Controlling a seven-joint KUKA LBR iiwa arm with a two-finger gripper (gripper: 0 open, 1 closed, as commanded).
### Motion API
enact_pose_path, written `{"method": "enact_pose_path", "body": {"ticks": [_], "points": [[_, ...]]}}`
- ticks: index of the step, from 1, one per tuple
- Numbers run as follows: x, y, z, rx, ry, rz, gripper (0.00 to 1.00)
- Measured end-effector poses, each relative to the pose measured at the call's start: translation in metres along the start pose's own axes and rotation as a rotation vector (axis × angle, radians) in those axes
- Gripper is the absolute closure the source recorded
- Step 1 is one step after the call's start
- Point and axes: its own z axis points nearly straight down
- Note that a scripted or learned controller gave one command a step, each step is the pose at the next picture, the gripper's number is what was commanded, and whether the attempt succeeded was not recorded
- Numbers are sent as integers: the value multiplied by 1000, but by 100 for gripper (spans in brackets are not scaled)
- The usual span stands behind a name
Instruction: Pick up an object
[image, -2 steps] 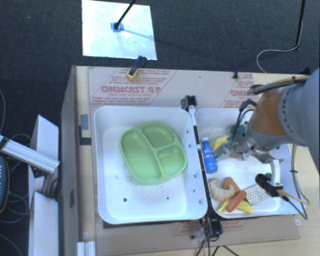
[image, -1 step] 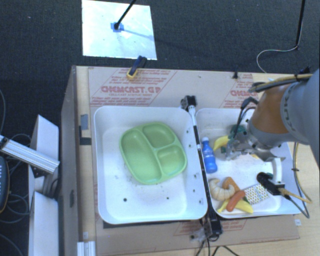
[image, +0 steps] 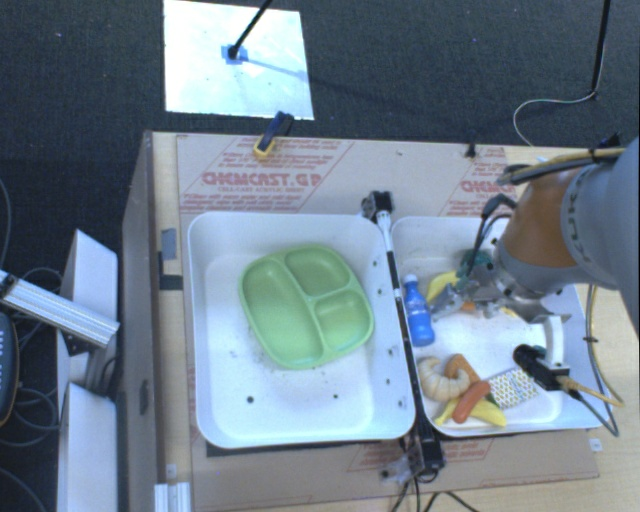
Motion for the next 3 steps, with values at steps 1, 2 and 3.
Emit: {"method": "enact_pose_path", "body": {"ticks": [1, 2, 3], "points": [[0, 1, -11, -2, 0, -2, 100], [0, 1, -10, -2, 0, -2, 0], [0, 2, -21, -4, 1, -4, 100]]}}
